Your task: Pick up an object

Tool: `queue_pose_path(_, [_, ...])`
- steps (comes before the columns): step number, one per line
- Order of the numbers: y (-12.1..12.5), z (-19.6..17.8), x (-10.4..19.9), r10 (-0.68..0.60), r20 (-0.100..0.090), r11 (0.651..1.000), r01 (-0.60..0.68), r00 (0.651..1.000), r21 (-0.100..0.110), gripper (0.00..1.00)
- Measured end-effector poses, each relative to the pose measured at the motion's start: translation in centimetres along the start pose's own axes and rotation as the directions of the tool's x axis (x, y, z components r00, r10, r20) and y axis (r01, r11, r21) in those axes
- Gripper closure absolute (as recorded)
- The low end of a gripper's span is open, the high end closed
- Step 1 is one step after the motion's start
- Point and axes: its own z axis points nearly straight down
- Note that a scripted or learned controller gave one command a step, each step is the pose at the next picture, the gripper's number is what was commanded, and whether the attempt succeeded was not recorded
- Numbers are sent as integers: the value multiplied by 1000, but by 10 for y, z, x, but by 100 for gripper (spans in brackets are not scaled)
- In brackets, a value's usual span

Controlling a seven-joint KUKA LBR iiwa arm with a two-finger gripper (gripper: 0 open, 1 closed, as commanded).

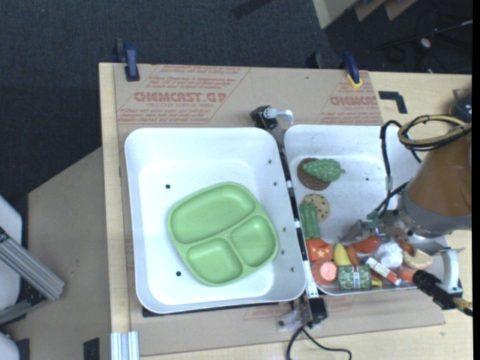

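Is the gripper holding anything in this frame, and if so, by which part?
Cannot be told. The gripper is down among the toy food pile in the right bin, and the arm hides any grasp.

Arm (442, 182) is being seen reaching in from the right, orange band uppermost, wrist angled down and leftward. Gripper (373, 227) is being held low at the wrist's left end. Black cable is being carried in a loop along the arm's upper side.
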Motion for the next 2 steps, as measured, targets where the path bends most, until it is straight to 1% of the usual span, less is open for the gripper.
queue_pose_path(1, [1, -10, 0, 1, 2, 1000, -1, 1000, -4, 100])
queue_pose_path(2, [38, -105, 106, -13, 0, 1000, 13, 1000, -12, 100])
